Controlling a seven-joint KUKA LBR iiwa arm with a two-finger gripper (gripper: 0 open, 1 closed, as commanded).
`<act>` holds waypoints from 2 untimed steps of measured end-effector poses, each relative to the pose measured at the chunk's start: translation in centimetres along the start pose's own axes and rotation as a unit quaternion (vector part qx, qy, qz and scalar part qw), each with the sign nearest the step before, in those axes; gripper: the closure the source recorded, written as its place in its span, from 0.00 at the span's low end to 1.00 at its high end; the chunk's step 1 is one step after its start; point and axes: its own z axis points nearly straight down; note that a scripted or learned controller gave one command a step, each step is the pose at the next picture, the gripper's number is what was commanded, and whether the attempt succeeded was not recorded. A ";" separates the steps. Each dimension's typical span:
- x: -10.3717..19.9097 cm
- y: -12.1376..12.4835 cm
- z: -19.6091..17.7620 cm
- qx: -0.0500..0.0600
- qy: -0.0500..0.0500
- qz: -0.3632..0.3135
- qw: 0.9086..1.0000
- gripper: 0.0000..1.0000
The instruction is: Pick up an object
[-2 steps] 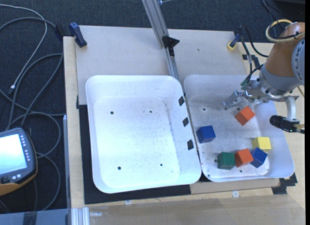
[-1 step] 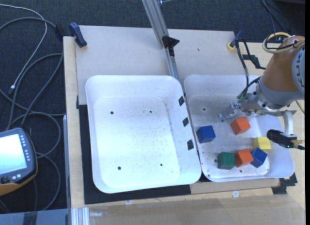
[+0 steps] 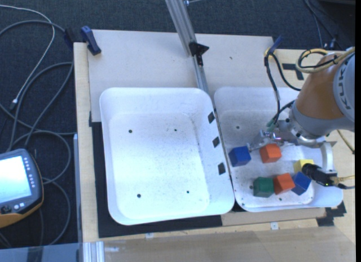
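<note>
Orange block (image 3: 271, 153) is located near the middle of the right bin (image 3: 237, 106), just at 6 o'clock from the hand (image 3: 269, 137). A blue block (image 3: 240, 156) lies near it at 9 o'clock. Whether the hand is apart or together cannot be told. If the descent is offset, the block may be pushed aside rather than gripped. The green block (image 3: 263, 187) and its neighbours at 5 o'clock may be disturbed by the wrist.
</note>
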 end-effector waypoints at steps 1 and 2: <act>3.0 -1.4 -0.1 -0.003 -0.004 0.001 1.000 0.00; 2.9 -1.3 -1.1 -0.004 -0.003 0.002 1.000 1.00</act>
